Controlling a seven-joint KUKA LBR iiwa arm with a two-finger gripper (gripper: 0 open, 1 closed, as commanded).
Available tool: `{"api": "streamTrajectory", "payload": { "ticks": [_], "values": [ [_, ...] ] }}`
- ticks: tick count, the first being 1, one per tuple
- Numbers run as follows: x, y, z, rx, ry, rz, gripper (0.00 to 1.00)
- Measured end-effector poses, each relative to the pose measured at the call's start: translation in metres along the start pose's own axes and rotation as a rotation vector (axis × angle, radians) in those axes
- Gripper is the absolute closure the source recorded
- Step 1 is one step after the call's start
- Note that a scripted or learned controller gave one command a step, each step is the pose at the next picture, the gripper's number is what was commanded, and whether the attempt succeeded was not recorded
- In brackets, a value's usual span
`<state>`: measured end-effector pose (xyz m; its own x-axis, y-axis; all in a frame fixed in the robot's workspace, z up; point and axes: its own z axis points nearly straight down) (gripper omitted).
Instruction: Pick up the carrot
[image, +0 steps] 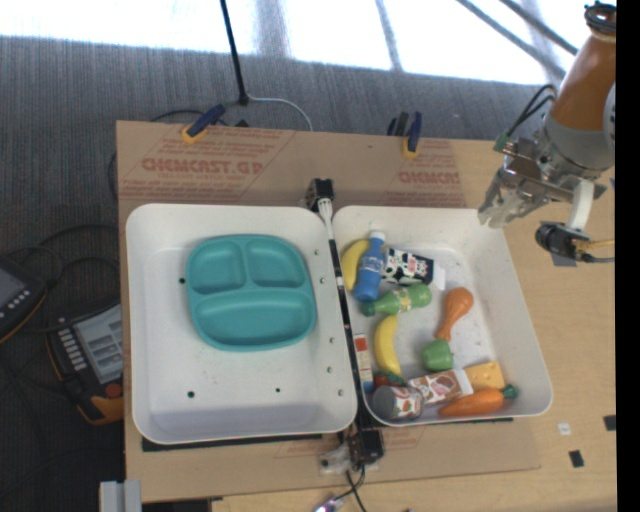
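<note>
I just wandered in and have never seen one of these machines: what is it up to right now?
A robot arm is meant to pick up the toy carrot, which lies at the near edge of the right bin among other toy foods. Its gripper hovers above that bin's far right corner, holding nothing. The left bin holds a teal tray.

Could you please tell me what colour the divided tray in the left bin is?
The divided tray is teal, seen in the camera view.
</note>
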<state>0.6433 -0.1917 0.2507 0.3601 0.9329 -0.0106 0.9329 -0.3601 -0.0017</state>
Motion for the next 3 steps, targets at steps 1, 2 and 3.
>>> {"api": "streamTrajectory", "payload": {
  "ticks": [1,2,3],
  "values": [
    [0.0,0.0,-0.01,0.0,-0.002,-0.001,1.0],
    [0.0,0.0,-0.019,0.001,-0.003,-0.002,1.0],
    [-0.014,0.03,-0.038,-0.002,0.009,0.039,1.0]
  ]
}}
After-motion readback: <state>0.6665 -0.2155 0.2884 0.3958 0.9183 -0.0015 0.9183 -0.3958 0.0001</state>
